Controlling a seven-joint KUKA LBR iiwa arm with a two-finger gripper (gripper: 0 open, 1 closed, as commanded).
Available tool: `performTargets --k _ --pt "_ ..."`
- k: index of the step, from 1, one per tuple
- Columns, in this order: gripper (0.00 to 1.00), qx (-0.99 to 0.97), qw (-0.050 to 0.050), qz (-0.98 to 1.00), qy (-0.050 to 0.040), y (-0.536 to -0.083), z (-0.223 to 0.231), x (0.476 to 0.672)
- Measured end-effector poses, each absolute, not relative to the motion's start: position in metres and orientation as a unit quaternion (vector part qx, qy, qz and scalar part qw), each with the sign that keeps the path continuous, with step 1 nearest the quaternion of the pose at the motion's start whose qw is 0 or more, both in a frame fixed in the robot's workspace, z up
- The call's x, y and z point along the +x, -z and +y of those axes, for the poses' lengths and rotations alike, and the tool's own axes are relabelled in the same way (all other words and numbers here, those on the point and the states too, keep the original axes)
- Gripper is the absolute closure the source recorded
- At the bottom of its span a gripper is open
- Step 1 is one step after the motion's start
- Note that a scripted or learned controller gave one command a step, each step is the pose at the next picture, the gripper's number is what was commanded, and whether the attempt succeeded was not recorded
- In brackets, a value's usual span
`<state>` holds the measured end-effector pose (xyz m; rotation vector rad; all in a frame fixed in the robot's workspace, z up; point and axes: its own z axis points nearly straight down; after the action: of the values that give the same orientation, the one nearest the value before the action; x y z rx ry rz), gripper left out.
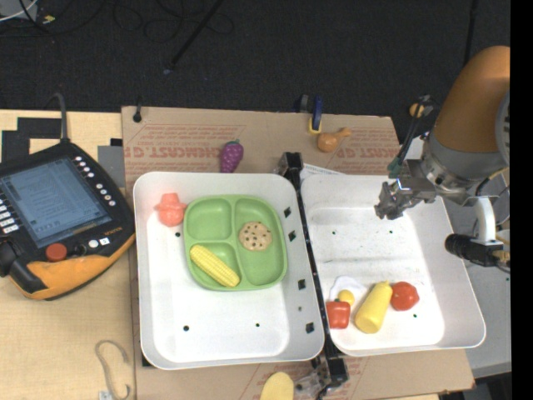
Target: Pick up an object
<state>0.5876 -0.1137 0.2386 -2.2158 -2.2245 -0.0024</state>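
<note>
One yellow plastic bottle [373,307], tilted

A light wooden bench [50,340] carries a sheet of brown cardboard [266,140] on which two shallow white bins sit side by side, the left bin [216,340] and the right bin [454,323] touching at centre frame. At left lies a black-and-orange control pendant [58,215]. On the cardboard at the upper edge rest a purple toy [231,155] and an orange toy [331,139]; a yellow object [277,385] lies at the bottom edge.
</note>
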Motion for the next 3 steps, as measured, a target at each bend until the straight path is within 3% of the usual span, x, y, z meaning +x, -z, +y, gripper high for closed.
performTargets --k 2,3 --pt "1.00 -0.706 0.001 -0.708 0.0002 -0.234 -0.015 0.611" --pt "1.00 -0.706 0.002 -0.708 -0.0009 -0.223 0.033 0.606"
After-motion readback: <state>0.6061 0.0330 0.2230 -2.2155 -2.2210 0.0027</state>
